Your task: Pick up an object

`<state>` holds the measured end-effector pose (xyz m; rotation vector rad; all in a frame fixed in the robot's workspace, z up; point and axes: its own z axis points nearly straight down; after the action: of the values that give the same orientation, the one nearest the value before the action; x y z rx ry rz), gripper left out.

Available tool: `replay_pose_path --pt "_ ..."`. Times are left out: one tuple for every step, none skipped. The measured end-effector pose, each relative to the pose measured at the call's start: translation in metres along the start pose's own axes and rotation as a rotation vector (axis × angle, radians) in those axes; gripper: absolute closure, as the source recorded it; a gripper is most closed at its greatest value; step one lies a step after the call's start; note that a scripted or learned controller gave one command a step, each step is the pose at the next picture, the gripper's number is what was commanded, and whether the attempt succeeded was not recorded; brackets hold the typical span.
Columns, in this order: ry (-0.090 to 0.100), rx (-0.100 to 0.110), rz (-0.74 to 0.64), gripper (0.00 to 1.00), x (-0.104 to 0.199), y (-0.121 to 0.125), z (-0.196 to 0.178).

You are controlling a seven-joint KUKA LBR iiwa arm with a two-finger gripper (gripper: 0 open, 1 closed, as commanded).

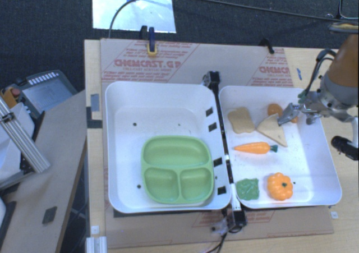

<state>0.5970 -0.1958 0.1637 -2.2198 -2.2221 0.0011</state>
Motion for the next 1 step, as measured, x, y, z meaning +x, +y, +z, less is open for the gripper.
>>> replay_pose_path --pt "0.001 0.000 -0.003 0.00 0.0028 0.0073 0.0445"
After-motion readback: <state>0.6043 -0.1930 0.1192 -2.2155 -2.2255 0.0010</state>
